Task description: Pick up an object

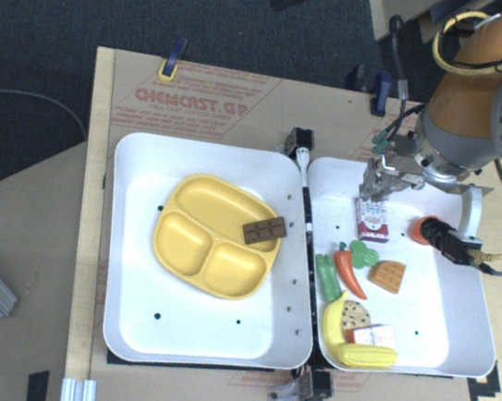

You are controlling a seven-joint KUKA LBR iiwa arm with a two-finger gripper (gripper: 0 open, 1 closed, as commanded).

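Observation:
My gripper hangs over the far left part of the right bin. Directly under its tip lies a small red and white packet, and the tip looks to be touching or just above the packet's top edge. Nearer the front of this bin lie an orange carrot, a green pod, a waffle piece, a cookie, a small red and white box, a banana and a corn cob. A red round thing lies to the right of the packet.
The left bin holds a yellow divided plate with a brown chocolate bar on its right rim. A black divider runs between the bins. The arm's orange band rises at the upper right.

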